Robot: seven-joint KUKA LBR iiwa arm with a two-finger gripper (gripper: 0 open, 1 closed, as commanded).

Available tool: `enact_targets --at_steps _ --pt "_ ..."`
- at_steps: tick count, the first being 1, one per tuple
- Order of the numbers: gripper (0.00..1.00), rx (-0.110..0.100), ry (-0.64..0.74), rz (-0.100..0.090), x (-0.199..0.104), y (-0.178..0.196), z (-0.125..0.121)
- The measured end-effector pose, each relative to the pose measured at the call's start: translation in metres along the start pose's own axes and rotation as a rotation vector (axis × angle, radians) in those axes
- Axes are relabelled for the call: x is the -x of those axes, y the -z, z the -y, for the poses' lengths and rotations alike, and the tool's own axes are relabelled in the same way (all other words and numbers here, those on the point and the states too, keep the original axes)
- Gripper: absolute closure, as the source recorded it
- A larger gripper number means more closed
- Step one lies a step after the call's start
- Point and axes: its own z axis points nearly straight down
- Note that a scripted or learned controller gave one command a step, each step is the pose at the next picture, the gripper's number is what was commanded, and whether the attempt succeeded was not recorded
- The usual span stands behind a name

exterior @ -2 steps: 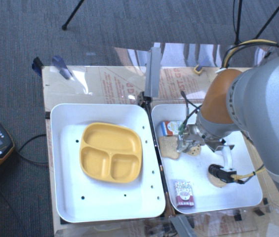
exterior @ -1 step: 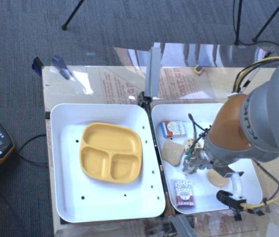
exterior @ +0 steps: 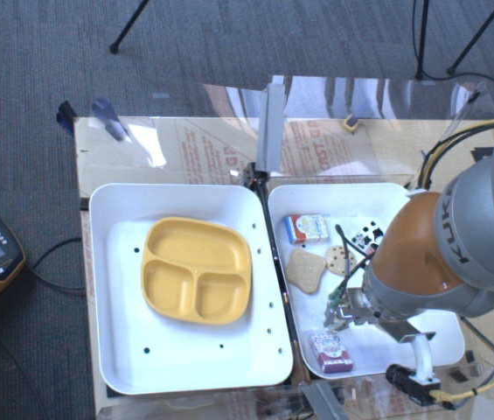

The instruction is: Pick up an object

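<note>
hand low in the right bin, grasp not yet confirmed

the grey arm with the orange band reaches in from the right and hangs over the right shallow white bin (exterior: 421, 198). its hand (exterior: 341, 311) sits low near the bin's middle, but the tips are small and cluttered against the white floor, so i cannot tell whether it is released or clenched, and nothing shows between them.

candidate things lie close by: a tan, roughly square flat piece like a cracker (exterior: 305, 269) just to the far left of the hand, a small round speckled cookie-like disc (exterior: 338, 257) beside it, a small blue and white carton (exterior: 306, 227) farther off toward the bin's far left corner, and a small pink and red packet (exterior: 330, 353) at the near edge, just below the hand.

to do this step well, it would help to commit to one thing, probably the packet or the tan piece, centre the hand over it, descend straight, and close only once it straddles the item. flat pieces may slip; the packet's raised sides look easier to pinch.

the left shallow white bin (exterior: 115, 226) holds a yellow divided plastic plate (exterior: 197, 269), well apart from the hand, on the tabletop (exterior: 185, 147).
</note>
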Motion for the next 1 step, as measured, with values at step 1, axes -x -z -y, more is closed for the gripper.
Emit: enact_targets --at_steps 1 --pt "1.00 0.003 0.002 0.001 0.0020 0.0008 -0.0556"
